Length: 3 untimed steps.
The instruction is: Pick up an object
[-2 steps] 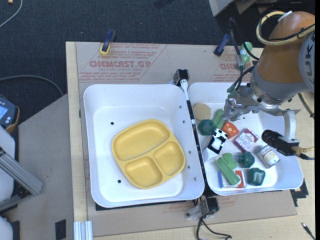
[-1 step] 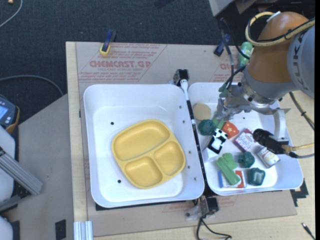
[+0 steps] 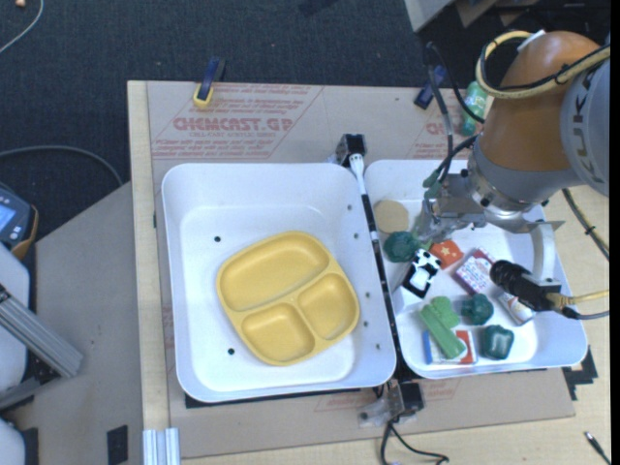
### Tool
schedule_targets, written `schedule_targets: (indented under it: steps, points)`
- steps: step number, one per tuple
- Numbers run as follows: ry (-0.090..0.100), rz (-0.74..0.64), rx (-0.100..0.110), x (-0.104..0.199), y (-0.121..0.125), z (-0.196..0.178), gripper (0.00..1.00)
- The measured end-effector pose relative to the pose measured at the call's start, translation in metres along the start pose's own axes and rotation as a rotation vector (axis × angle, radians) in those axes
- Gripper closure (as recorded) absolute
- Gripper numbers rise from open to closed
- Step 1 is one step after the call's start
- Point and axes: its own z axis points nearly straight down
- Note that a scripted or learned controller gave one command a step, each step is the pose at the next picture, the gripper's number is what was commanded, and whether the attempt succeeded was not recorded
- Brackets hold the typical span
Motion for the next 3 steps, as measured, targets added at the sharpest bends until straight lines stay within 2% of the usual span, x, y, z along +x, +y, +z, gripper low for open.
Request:
schedule_targets:
  steps: [1, 2, 3]
  points:
    - [-0.001, 0.003, 0.001, -0.011, 0.005, 0.014, 1.0]
    - [-0.002, 0.0, -0.006, -0.003, 0.015, 0.001, 1.0]
    - [-0.002, 0.001, -0.006, -0.007, 0.009, -0.006, 1.0]
